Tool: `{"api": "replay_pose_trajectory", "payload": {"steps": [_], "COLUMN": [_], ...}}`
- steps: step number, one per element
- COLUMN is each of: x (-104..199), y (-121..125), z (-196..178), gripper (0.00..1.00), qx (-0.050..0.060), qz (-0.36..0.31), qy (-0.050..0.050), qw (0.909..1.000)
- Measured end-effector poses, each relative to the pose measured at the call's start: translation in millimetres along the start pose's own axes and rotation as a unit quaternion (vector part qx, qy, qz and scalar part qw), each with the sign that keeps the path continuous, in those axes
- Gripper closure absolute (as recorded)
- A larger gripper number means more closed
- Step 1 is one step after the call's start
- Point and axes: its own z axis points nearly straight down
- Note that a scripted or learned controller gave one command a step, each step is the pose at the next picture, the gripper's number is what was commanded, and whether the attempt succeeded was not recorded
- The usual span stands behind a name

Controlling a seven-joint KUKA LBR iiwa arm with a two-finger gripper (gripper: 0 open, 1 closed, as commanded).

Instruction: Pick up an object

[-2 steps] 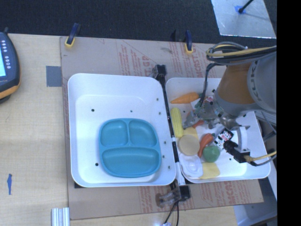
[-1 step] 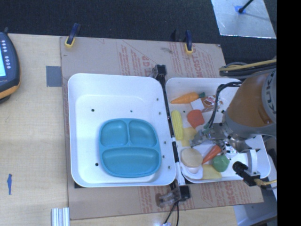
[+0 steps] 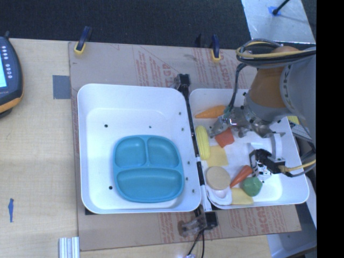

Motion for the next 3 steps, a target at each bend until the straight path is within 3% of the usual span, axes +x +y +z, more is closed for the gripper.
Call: {"api": "replay_pose_trajectory", "payload": {"steps": [1,2,3], "x": [-8.8,9.0,3.5], "y": [-41.1,43.7,-35.5], "z": [3.1,4.7,3.2], "gripper": [0.0,0.0,0.0], "qx": [0.006,0.03,0.008], "qz": [0.002,0.006,0.003], "qy": [0.001,0.002,0.001], "qw": [1.0,0.9995,1.0]}}
